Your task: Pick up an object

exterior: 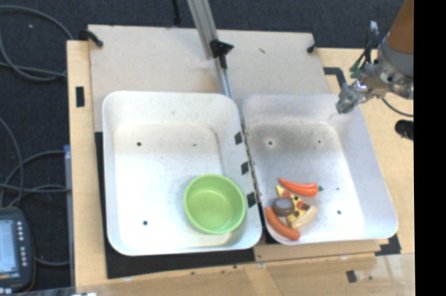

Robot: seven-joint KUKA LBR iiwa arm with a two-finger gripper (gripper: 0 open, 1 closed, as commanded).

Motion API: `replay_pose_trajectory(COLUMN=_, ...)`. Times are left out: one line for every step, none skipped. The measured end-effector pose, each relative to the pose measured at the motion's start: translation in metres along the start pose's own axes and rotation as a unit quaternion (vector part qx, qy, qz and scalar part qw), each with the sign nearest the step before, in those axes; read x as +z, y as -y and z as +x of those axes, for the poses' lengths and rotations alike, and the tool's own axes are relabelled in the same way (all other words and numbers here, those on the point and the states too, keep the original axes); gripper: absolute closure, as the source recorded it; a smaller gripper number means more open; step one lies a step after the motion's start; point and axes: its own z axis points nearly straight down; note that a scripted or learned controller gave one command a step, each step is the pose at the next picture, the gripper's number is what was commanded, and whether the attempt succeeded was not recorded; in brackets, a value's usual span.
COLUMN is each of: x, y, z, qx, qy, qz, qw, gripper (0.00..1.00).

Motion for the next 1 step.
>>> replay_pose_trajectory(x=0.0007, y=0.0008, z=0.0443, qx=-0.003, qy=-0.001, qz=0.002, qw=1.0000, gripper=1.00)
